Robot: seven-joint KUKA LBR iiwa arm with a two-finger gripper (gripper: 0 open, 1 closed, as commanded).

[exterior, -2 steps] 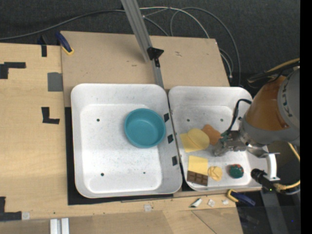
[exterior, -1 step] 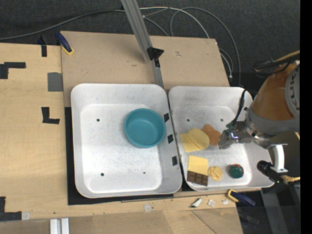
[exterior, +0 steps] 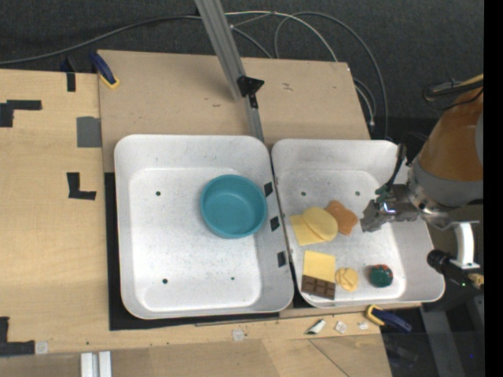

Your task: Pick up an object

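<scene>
My gripper [exterior: 375, 213] hangs over the right bin [exterior: 346, 167], near its right side, just right of an orange-brown piece [exterior: 343, 215]. Beside that piece lie pale yellow pieces [exterior: 314, 225]. Nearer the front sit a yellow square block [exterior: 320, 264] with a dark brown block [exterior: 317, 287] against it, a small yellow round piece [exterior: 346, 278] and a small green and red object [exterior: 380, 276]. Nothing shows between the fingers. A teal bowl [exterior: 233, 205] sits in the left bin [exterior: 157, 234].
A slanted metal pole [exterior: 228, 45] crosses above the bins at the back. Cables [exterior: 330, 30] loop behind the right bin. Blue clamps sit at the bench's back left [exterior: 104, 69] and front right [exterior: 385, 317]. Wooden bench surface lies to the left.
</scene>
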